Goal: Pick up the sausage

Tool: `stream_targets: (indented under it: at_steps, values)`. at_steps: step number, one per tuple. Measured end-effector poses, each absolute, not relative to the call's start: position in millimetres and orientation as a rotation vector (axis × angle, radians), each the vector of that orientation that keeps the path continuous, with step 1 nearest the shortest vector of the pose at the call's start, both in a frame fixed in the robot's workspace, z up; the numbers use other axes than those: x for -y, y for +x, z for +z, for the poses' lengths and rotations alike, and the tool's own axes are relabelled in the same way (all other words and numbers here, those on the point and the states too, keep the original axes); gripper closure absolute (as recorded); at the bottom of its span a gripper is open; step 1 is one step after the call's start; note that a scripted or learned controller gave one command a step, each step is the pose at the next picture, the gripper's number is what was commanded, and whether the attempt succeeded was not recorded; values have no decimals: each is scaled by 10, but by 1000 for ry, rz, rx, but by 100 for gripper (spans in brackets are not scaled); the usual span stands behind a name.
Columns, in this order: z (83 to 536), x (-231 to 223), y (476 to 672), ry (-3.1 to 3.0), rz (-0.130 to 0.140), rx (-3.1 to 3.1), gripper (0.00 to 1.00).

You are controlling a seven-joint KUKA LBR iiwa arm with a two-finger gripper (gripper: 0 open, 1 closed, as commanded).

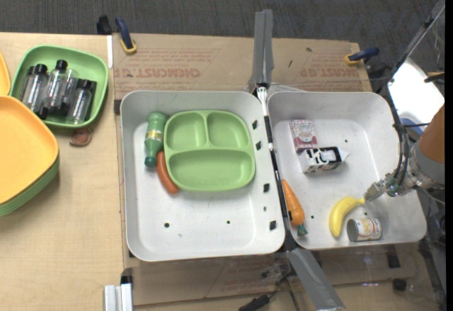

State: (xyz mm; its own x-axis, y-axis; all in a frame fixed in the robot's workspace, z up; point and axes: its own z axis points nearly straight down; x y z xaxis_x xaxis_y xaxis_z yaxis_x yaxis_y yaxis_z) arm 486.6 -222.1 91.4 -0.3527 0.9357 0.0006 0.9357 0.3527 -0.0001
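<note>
The sausage (167,172) is a short orange-red link lying at a slant in the left bin (198,235). It rests against the left edge of the green divided plate (209,149), just below a green bottle (153,137). My gripper (379,190) is far from it, low over the right side of the right bin (368,108). Its tip is close to the upper end of a banana (342,215). Nothing can be seen held in it.
The right bin holds a small milk carton (316,148), a carrot (293,205) by its left wall, and a can (365,228) lying beside the banana. On the bench to the left stand a green tray of bottles (59,85) and stacked orange plates (25,161).
</note>
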Motion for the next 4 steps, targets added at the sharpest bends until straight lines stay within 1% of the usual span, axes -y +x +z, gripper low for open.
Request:
stream_targets:
  at_steps: [1, 2, 3, 4]
  values:
    - [907, 1718, 4771, -2070, 1, 2360, 100]
    - [909, 2222, 4768, -2417, 3, 2006, 100]
    - [903, 1843, 4767, -2652, 5, 1679, 100]
    - [902, 2035, 4762, -2431, 4, 1983, 100]
